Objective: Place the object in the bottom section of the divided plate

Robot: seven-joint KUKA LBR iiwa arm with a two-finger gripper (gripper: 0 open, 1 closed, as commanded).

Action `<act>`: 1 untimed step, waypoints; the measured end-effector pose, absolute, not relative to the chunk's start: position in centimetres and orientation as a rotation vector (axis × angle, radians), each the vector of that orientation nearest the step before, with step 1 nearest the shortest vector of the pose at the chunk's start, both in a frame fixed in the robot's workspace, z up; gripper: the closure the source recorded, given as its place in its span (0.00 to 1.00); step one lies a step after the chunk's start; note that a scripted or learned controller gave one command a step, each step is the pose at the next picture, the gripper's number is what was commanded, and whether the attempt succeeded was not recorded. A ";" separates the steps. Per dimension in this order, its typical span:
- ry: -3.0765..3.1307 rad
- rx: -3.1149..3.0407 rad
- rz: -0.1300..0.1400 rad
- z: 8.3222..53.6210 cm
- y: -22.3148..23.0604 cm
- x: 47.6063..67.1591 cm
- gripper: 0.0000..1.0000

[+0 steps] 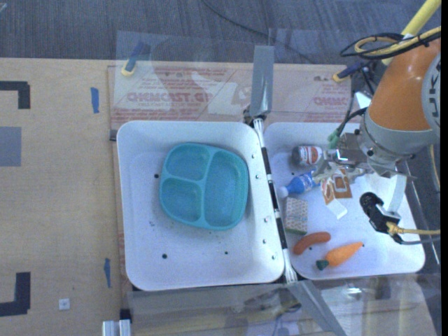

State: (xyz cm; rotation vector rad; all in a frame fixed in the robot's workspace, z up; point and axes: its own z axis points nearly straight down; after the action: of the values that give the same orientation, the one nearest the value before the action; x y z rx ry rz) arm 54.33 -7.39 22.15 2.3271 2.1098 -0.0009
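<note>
Robot arm over the right bin; a teal divided plate [204,185] sits mid-left bin.

The gripper [341,165] hangs near the right bin's [406,254] far edge, above a small packet [338,187]; its grip cannot be told. A can [307,154], blue bottle [299,184], patterned box [296,215], sausage [311,241] and carrot [339,254] lie there. Faded red print behind reads "CHINOIST".

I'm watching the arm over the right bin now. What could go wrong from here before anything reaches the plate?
1. The hand sits amid tightly packed things: the can, blue bottle and small carton. A grasp may catch the wrong one or push neighbours aside.
2. The divided plate lies in the left bin, across the raised divider; a loosely held item might drop on the way.
</note>
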 end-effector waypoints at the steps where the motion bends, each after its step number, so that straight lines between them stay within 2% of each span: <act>1: 1.975 2.445 -0.003 18.4 -1.5 57.0 1.00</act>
State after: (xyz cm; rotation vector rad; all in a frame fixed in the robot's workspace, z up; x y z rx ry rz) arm 57.01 -1.51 18.41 2.4446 1.9752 -0.0031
